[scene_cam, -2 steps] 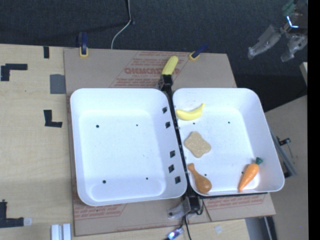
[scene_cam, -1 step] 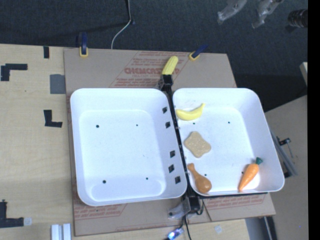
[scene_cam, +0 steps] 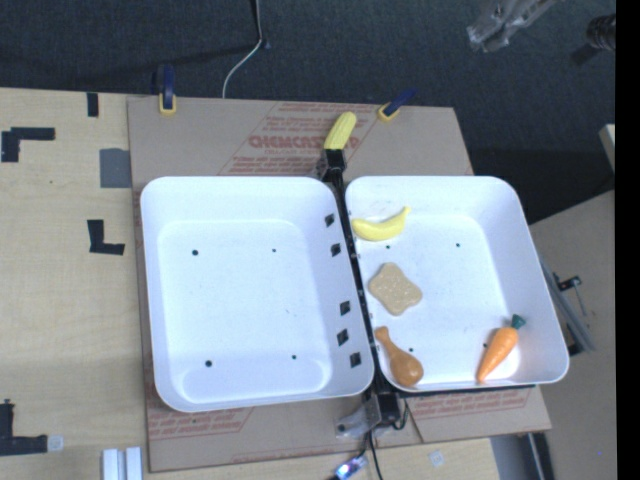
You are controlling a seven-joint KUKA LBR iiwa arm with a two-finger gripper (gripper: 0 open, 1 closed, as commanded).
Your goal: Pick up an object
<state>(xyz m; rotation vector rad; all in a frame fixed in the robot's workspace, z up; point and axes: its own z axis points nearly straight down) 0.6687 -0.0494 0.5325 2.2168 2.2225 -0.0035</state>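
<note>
The grey two-finger gripper [scene_cam: 497, 20], whose state I cannot tell, hangs far right above the bench, well apart from the right shallow white plastic bin [scene_cam: 530, 268] with a yellow curved banana [scene_cam: 381, 226], a tan bread slice [scene_cam: 394, 290], a brown drumstick [scene_cam: 398, 358] and an orange carrot [scene_cam: 498, 352].

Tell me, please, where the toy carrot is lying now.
In the camera view the carrot lies in the right bin, in its near right corner, to the right of the chicken drumstick.

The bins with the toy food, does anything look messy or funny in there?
Nothing stands out. The banana, bread slice, chicken leg and carrot all lie loose in the right bin, none spilled over its edge. The gripper is up high, away from them.
</note>
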